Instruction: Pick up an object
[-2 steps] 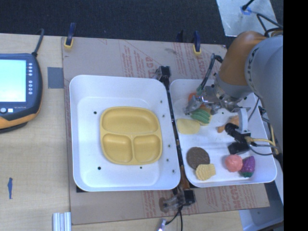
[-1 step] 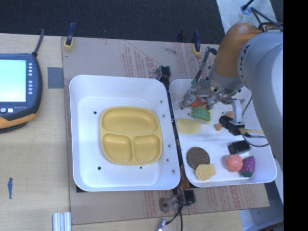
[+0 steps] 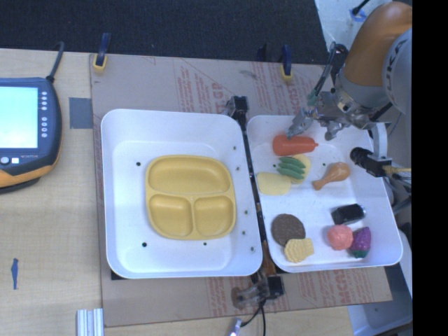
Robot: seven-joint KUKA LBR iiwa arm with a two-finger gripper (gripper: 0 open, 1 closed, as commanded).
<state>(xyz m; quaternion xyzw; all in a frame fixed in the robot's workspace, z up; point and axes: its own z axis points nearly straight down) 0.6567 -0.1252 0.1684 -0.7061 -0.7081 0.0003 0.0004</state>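
**Gripper over the far edge of the right bin, just above the carrot**

The gripper [image 3: 306,124] hangs at the far edge of the right bin [image 3: 392,219], its dark fingers pointing down toward the bin floor. Whether those fingers are spread or closed cannot be told from this slant, and nothing can be seen between them. The toy carrot [image 3: 294,145] lies directly below the fingertips, close to the bin's far-left corner, its length running across the bin; the tips look to be touching it or just short of it.

Just nearer than the carrot sits a green and yellow corn cob [image 3: 292,166], with a pale yellow piece [image 3: 273,184] beside it against the bin's left wall. A chicken drumstick [image 3: 331,176] lies toward the middle. Along the near edge are a brown patty [image 3: 288,228], a yellow cracker [image 3: 299,250], a pink round fruit [image 3: 340,237] and a purple piece [image 3: 361,241], with a small black block [image 3: 348,213] just behind them.

The left bin [image 3: 122,187] carries a yellow divided tray [image 3: 190,196] at its centre.
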